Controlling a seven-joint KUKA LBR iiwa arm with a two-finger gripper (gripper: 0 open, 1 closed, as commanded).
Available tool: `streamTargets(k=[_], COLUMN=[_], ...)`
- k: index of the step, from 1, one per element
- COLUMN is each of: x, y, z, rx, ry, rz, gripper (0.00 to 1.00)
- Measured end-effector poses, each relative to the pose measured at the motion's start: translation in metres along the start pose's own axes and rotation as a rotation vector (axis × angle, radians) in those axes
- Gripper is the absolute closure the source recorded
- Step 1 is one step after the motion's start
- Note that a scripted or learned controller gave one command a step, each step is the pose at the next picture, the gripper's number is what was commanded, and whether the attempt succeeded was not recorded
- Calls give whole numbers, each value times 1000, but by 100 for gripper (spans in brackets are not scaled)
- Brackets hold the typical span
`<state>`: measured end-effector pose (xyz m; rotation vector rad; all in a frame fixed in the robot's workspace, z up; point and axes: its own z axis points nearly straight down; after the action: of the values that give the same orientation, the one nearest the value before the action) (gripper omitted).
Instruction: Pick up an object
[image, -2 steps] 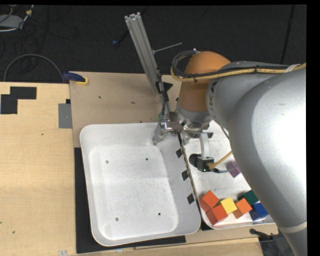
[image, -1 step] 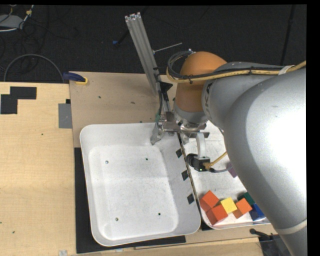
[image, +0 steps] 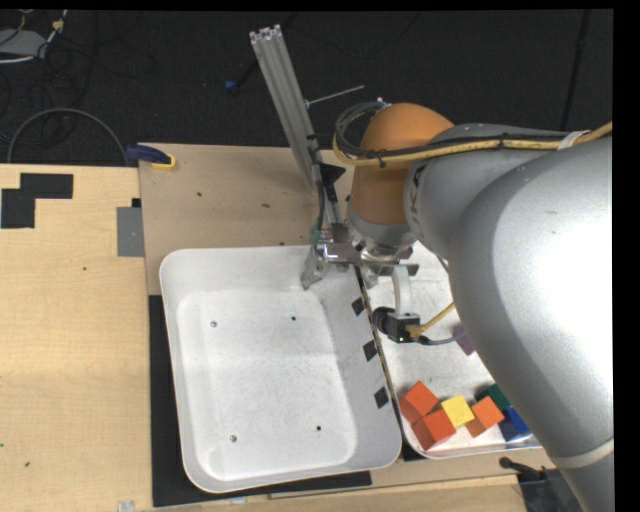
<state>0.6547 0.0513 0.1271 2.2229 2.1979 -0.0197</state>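
Coloured blocks (image: 448, 412) lie clustered in the right bin's (image: 432, 290) near corner.

Shallow plastic bins (image: 200, 300): white, dark-speckled
Small cubes (image: 436, 428): orange, yellow, blue
Wooden surface (image: 60, 300): pale tan
Arm band (image: 385, 170): orange

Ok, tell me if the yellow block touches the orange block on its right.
Touching. The camera view shows the yellow block pressed against the orange block, no gap between them.
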Motion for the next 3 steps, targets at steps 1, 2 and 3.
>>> streamTargets(k=[1,2,3], x=[1,-7,-7], y=[1,1,1], z=[1,1,1], rx=[-1,0,0], ry=[-3,-28,-27], rz=[1,6,6], gripper=[0,100,100])
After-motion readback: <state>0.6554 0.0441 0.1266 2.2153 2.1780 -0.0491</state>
